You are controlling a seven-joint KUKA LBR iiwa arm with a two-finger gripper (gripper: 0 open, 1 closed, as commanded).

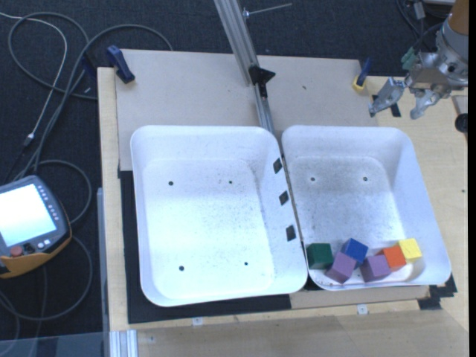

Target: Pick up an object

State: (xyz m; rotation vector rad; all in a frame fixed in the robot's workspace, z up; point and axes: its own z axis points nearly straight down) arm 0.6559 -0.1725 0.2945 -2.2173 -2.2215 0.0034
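Note:
Several small blocks lie along the near edge of the right bin [416, 169]: a green cube [320, 255], a blue cube [355, 249], two purple blocks [343, 266] [375, 267], an orange cube [394, 256] and a yellow cube [410, 248]. My gripper [402, 104] hangs above the bench beyond the right bin's far right corner, well away from the blocks. Its two fingers [385, 99] are spread apart and open, with nothing between them.
The left bin [141, 155] sits beside the right one. A slanted metal rail [238, 28] runs down to the gap between the bins. Blue clamps [120, 63] [363, 74] grip the bench's far edge. A pendant with a screen [26, 218] lies on the floor at left.

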